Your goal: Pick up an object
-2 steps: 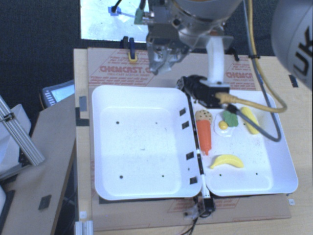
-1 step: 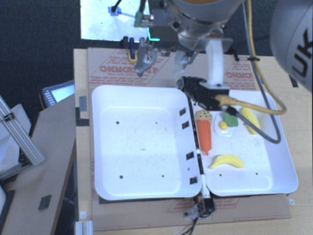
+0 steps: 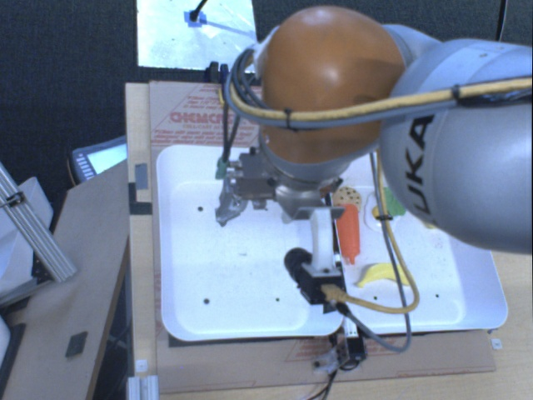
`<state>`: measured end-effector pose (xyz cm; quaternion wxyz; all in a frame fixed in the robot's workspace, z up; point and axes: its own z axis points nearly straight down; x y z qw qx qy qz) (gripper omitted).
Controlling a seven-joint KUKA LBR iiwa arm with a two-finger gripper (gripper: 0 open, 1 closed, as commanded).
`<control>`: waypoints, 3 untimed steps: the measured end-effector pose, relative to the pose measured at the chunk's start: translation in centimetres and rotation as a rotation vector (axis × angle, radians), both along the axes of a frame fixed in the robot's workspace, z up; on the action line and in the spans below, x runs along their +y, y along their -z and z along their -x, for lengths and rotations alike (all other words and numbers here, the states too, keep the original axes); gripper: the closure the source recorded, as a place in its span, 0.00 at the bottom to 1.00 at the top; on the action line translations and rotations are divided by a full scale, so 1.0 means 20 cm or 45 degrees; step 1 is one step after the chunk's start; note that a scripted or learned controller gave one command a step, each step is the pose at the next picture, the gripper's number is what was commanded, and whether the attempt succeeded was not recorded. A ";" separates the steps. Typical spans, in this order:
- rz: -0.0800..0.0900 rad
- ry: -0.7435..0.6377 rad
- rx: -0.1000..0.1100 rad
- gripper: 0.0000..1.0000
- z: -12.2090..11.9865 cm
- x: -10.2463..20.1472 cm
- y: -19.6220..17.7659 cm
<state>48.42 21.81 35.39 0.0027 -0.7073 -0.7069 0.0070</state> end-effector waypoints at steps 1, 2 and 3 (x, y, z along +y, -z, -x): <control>-0.010 -0.001 -0.020 1.00 -0.01 0.01 -0.10; -0.012 -0.006 -0.025 1.00 -0.06 0.06 -0.38; -0.007 0.001 -0.018 1.00 -0.34 0.03 -0.11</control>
